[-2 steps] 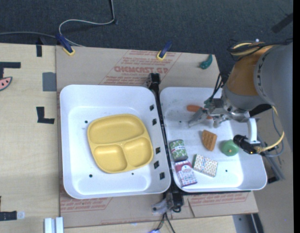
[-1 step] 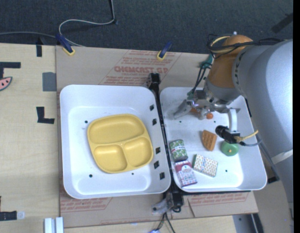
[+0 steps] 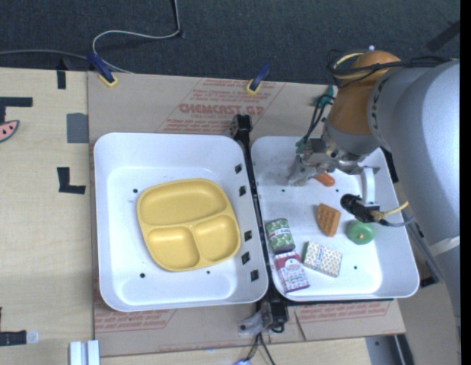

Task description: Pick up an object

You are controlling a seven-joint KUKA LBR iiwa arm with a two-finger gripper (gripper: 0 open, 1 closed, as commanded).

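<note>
The gripper (image 3: 310, 167) is low in the right bin (image 3: 387, 280), near its back-left part, w/ a small orange piece (image 3: 325, 179) lying just beside it on the bin floor; can't tell from this angle if the gripper is released or clenched, and nothing visibly sits in it; so no grasp to claim yet.

Judgement: the step in hand is closing in on a target, prob. that orange piece; to do it well, centre over the piece, line up across its narrow side, come straight down and close slowly, since a small rounded thing on slick plastic may skid away; lift only once it is seated.

Other candidates in the right bin: a ridged orange-brown wedge (image 3: 328, 219), looks spongy or bread-like; a round green item (image 3: 361, 233), smooth; 3 flat packets, i.e. a green one (image 3: 279, 235), a red one (image 3: 291, 272) and a pale patterned one (image 3: 323, 258), glossy and thin, so hard to pinch from above.

The left bin (image 3: 113, 204) has a yellow 3-compartment tray (image 3: 189, 223), smooth moulded plastic w/ rounded corners; both bins rest on cardboard on the table (image 3: 37, 226).
</note>
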